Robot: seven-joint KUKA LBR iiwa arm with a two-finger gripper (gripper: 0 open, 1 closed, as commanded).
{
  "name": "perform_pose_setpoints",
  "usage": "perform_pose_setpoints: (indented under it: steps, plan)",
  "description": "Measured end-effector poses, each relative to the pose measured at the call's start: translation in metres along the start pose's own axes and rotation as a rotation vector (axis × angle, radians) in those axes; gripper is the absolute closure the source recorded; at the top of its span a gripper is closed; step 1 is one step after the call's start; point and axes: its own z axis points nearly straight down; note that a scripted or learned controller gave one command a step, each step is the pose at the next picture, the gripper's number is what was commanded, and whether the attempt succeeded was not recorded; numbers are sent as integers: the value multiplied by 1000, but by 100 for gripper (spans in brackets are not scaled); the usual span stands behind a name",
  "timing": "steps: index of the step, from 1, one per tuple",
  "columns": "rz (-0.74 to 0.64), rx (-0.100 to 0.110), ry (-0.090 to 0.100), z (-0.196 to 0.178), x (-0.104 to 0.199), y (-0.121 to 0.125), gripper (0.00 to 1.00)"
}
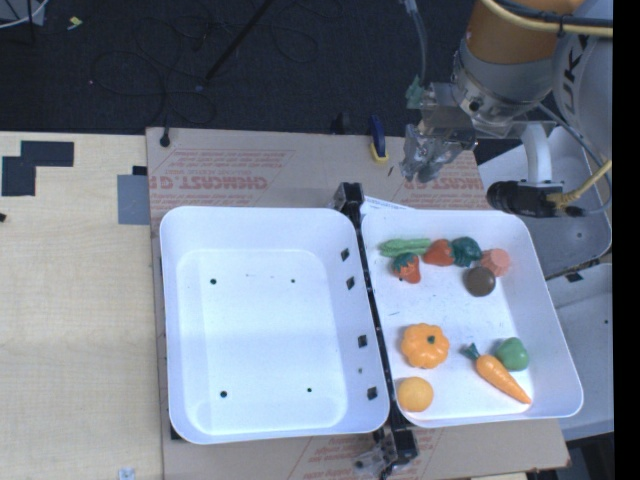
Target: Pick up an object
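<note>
While my jaws (428, 163) hang above the far rim of the right bin (545, 268), I cannot tell whether they stand apart or together; nothing shows between them. All pickable things lie nearward of me, inside that bin. Closest: the far row, with green pod (404, 246), red piece (438, 253), dark green piece (466, 251), pink piece (495, 261) and brown ball (480, 282), crowded, some touching. The pod's long axis runs left-right. Farther off, near side: pumpkin (425, 346) and orange ball (415, 394), each with open floor around; carrot (502, 378) lies slanted, touching a green piece (513, 353). The pumpkin looks my easiest drop.
</note>
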Motion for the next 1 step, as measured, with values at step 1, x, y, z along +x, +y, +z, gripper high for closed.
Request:
perform_pose_setpoints:
  steps: [1]
  plan:
    - [-1, 2, 0, 1, 0, 0, 0]
